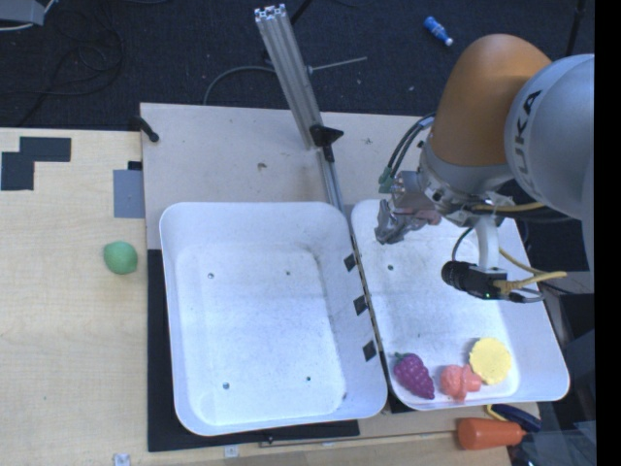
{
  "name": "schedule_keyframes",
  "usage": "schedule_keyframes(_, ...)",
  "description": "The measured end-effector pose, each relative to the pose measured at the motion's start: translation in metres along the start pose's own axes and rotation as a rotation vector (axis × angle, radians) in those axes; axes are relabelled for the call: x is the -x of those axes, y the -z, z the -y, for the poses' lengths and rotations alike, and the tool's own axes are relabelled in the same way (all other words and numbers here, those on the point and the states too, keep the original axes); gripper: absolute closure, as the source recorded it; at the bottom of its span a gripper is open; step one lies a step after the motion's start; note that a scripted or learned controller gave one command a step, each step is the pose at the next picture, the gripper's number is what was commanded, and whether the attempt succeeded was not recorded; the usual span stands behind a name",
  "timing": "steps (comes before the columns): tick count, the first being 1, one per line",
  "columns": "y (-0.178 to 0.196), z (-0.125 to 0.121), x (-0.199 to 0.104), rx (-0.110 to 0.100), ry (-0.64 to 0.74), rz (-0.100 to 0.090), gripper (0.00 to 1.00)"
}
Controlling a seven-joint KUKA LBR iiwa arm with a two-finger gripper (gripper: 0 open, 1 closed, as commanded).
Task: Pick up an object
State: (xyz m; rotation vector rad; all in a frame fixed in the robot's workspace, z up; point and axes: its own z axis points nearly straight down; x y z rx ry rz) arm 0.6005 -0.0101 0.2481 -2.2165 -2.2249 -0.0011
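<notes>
We see the gripper (388, 229) at the upper left of the right bin (427, 309); whether it is released or clenched we cannot tell. The grapes (414, 375), pink toy (459, 381) and yellow toy (491, 359) (in a row) lie along that bin's lower edge.

Dark carpet floor (194, 27), pale wooden bench (58, 289)

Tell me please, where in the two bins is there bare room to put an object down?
The left bin has a bare floor from wall to wall. In the right bin, the middle is free, between the hand at the far end and the toys at the near end. It is crowded there: grapes, a pink toy and a yellow toy lie close together.
</notes>
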Motion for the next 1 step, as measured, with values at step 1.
schedule_keyframes(1,-0.0170,0.0027,-0.0534,-0.001,-0.001,0.001,1.00)
